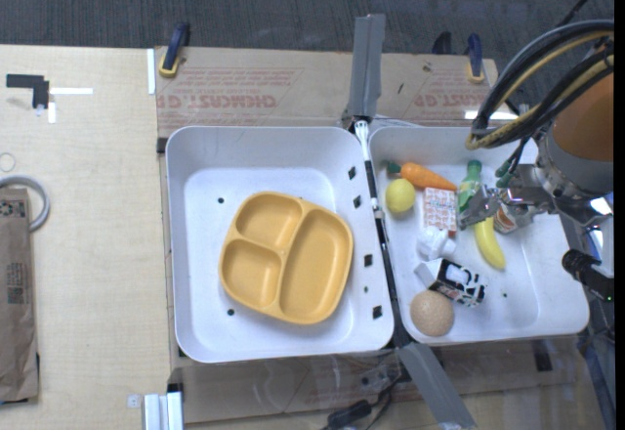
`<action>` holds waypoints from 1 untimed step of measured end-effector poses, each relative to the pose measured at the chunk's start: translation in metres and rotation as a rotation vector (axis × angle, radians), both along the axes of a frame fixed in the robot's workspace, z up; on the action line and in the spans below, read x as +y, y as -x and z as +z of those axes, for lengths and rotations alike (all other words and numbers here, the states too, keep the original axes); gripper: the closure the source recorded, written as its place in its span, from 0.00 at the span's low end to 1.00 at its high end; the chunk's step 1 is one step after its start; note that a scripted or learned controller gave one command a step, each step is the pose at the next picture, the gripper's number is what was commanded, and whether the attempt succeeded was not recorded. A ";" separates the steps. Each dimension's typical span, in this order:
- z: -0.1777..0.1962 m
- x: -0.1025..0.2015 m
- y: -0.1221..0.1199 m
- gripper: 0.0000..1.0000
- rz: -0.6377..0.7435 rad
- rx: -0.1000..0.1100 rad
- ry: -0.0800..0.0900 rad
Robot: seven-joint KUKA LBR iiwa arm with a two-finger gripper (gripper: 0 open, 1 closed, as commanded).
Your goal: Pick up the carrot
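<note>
The carrot is orange with a green stub and lies in the right bin, near its back left corner, beside a yellow lemon. My gripper hangs low over the middle of that bin, right of the carrot and apart from it. It sits among a green bottle and a banana. Nothing can be seen held in it.
The right bin also holds a red-and-white packet, a crumpled white piece, a black-and-white toy and a tan ball. A yellow divided plate lies in the left bin. Cables arc above the arm at the right.
</note>
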State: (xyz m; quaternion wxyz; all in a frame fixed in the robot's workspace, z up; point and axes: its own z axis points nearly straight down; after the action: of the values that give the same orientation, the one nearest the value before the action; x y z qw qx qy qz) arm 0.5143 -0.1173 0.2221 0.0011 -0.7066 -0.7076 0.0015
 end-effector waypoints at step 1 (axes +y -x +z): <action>0.017 0.000 -0.076 0.00 0.086 -0.002 0.000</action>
State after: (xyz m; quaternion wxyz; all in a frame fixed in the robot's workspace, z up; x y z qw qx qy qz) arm 0.5899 -0.1172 0.2388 0.0004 -0.6757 -0.7372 0.0010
